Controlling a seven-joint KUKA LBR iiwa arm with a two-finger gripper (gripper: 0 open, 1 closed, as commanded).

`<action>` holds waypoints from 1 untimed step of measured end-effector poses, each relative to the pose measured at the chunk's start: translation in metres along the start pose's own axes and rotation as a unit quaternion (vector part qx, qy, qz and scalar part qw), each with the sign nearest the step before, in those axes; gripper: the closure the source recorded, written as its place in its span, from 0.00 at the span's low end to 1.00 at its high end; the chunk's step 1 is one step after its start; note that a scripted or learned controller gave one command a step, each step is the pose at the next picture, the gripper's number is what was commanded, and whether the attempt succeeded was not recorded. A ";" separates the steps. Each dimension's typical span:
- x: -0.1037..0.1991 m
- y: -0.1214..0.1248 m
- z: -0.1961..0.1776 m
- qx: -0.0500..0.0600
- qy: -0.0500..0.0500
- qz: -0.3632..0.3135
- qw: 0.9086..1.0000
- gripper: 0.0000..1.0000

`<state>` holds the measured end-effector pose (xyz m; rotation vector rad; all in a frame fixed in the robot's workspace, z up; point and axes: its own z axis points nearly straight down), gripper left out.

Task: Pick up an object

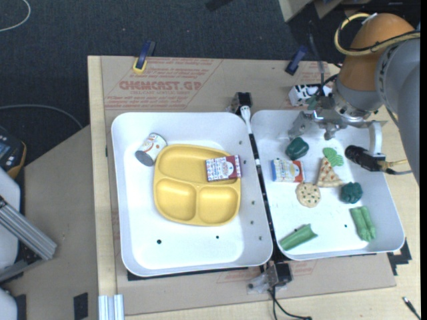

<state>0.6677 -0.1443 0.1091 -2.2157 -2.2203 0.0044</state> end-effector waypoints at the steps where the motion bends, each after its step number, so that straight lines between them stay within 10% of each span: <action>1: 0.001 0.000 0.026 0.000 0.000 0.000 1.000 0.00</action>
